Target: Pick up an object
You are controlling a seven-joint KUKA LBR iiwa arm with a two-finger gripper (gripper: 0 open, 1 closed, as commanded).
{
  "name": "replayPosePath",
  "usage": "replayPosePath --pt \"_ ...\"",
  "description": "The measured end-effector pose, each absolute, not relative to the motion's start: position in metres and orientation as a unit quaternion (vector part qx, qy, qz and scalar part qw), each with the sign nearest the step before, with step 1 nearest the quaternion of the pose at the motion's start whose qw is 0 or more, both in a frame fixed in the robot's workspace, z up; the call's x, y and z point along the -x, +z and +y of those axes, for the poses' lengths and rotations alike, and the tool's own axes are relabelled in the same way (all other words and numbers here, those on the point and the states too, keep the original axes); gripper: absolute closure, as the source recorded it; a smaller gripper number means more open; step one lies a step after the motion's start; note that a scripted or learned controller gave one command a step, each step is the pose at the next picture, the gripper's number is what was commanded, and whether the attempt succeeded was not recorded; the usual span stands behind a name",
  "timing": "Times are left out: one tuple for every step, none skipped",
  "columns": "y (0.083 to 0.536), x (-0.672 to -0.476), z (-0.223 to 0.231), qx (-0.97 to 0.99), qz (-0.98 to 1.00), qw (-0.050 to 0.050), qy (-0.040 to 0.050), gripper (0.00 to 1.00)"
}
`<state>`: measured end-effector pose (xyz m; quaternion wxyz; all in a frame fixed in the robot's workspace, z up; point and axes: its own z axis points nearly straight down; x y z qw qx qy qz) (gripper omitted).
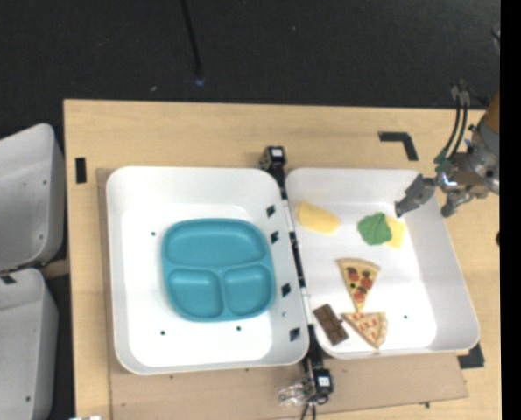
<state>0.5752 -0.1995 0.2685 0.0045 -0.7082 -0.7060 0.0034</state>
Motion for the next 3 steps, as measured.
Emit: replayPosePath --pt "0.276 -0.577 -0.199 0.707 -0.707 -0.001 -0.0004 0.00" --pt "0.215 -0.574 -0.206 0.708 -0.707 0.001 0.0018 0.00" --pt "0.173 -0.573 -0.205 0.709 -0.705 0.000 0.0015 0.00"
